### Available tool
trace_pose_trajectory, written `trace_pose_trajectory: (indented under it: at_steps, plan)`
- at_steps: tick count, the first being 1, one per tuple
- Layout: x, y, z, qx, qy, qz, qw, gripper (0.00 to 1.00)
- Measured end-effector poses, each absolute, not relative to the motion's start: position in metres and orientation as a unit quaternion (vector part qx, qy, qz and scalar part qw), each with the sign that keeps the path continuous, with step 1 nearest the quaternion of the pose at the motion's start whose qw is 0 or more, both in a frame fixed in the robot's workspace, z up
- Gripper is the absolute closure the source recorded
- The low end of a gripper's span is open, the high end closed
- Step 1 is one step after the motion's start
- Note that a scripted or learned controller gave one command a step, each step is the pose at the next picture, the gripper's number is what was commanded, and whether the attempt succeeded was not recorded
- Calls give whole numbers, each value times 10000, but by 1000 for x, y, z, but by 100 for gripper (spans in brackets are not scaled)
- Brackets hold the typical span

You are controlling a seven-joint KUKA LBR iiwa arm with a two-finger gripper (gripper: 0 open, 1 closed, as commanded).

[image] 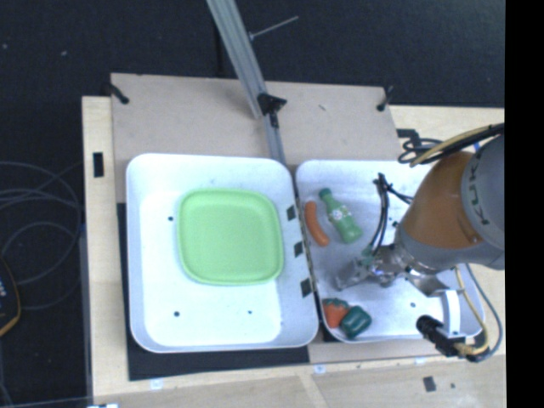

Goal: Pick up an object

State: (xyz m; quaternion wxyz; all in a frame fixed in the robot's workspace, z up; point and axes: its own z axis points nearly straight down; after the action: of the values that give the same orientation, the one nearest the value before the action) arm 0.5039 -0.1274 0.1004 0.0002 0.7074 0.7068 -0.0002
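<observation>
The gripper (347,275) hung low in the right bin (387,177). Whether it gripped anything could not be told. A green bottle (341,217) lay at its twelve o'clock.

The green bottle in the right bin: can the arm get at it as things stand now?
Probably yes. The green bottle lies flat in the right bin, apart from the orange sausage beside it, with nothing on top. The gripper is already low in that bin, just below the bottle.

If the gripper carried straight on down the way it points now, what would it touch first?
Most likely the bare white floor of the right bin. The gripper hangs between the green bottle above and the orange and green toys below. Depth is hard to judge from this slant.
</observation>
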Motion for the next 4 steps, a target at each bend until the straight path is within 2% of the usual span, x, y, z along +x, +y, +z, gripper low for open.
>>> trace_pose_trajectory:
  at_steps: [1,4]
  plan:
    - [505,-128,112,7078,7064,13,14,100]
    - [498,-138,269,7072,7070,15,22,100]
